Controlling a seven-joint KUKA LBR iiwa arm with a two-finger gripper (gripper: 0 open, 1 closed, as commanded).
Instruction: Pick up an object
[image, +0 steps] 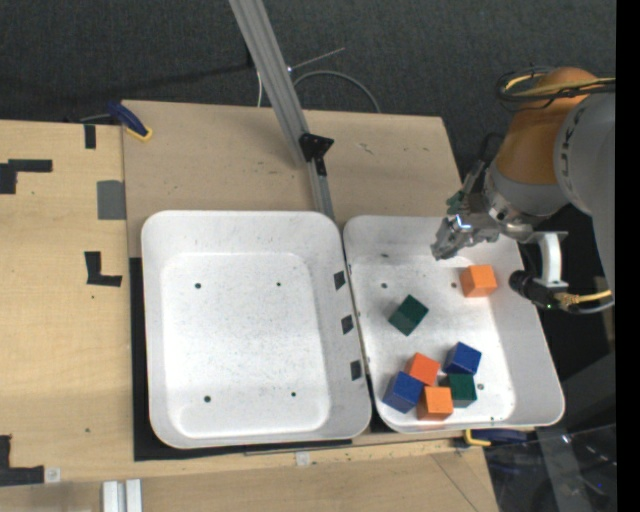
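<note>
Step in hand, as judged: approach, nothing lifted yet. Gripper poised over the far part of the right bin, just beside the lone orange cube but not on it. Claw state impossible to tell at this angle; no object seen between it.

Next move, as judged: shift toward the orange cube, descend squarely over it, close, lift. Cube stands clear of its neighbours, so little risk of a crowded grasp.

Right bin contents: orange cube near the gripper; dark green cube alone mid-bin; near the front, a tight cluster of blue cube, second blue cube, two more orange cubes and a second green cube, touching or nearly so.

Left bin: white floor with a few dark specks.
</note>
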